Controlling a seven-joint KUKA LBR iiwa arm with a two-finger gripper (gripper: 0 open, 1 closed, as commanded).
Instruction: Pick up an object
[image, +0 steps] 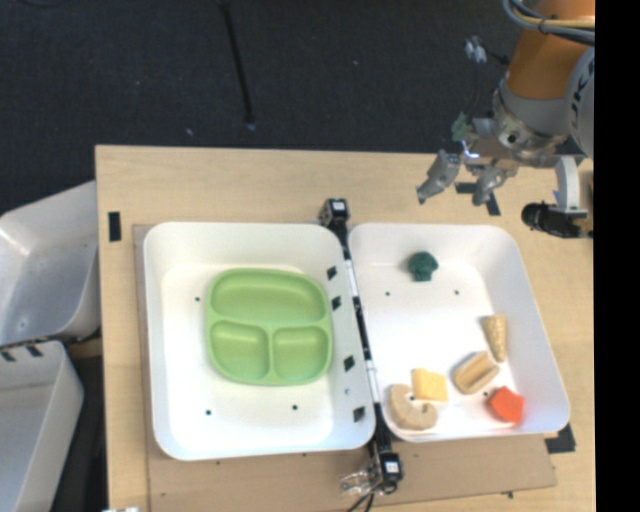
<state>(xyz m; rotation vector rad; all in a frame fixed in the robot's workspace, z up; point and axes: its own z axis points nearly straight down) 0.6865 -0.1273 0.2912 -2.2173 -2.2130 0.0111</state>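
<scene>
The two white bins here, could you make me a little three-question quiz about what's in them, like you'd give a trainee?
1. True or false: the green divided tray lies in the left bin.
2. Which item in the right bin lies nearest the gripper? A) the orange piece B) the dark green piece C) the yellow block
3. Fill in: the gripper hangs above the bench beyond the right bin's ____ edge, holding nothing.

Key
1. True.
2. B; it sits alone near the far edge, while the others cluster at the near edge with the cone, the tan roll and the pale ring.
3. Far.
</scene>
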